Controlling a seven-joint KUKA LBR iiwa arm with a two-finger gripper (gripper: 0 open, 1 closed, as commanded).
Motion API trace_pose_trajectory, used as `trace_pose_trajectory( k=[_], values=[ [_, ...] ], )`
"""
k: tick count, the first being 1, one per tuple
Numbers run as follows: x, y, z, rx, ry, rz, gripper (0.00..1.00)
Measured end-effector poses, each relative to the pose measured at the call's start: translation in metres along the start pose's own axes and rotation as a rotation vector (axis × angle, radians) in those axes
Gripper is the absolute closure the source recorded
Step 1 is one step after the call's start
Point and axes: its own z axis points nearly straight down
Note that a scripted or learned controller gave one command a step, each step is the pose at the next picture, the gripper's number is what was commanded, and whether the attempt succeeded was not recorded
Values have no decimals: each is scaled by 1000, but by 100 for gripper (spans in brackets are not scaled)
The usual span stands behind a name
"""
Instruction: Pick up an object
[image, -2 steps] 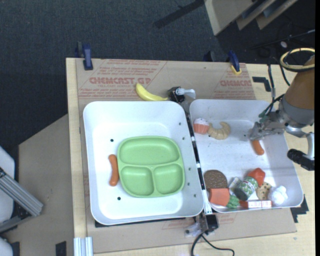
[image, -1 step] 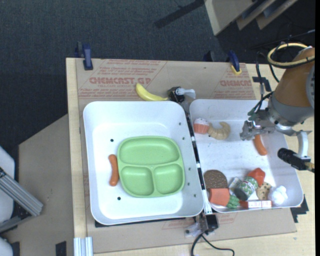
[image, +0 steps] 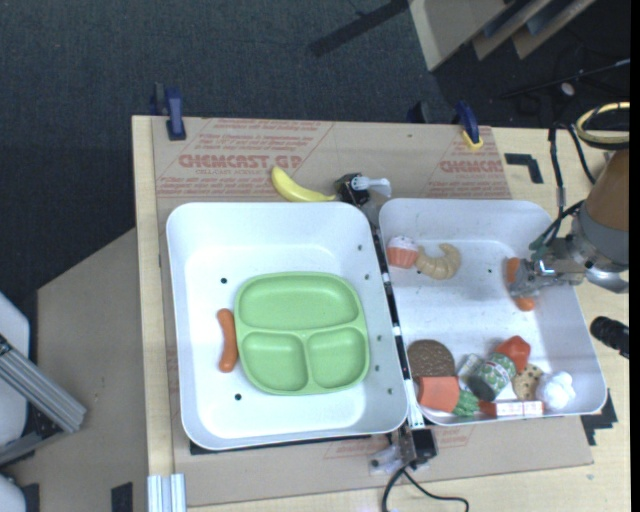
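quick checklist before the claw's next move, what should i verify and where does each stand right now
1. Claw is over the right bin: ok, near its right wall.
2. Something sits at the claw: ok, an orange piece shows at its tip.
3. Orange piece is truly between the fingers: cannot tell, the arm hides the contact.
4. Neighbours are clear of the claw: ok, the croissant lies apart to the left and the toy pile is nearer the front edge.
5. Left bin needs no attention: ok, the green tray and sausage lie flat.
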Motion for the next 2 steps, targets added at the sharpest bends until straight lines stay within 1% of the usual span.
trace_pose_trajectory(
  k=[1, 2],
  values=[
    [63, 23, -56, -10, -1, -10, 100],
    [-5, 33, -106, -11, -6, 0, 100]
  ],
)
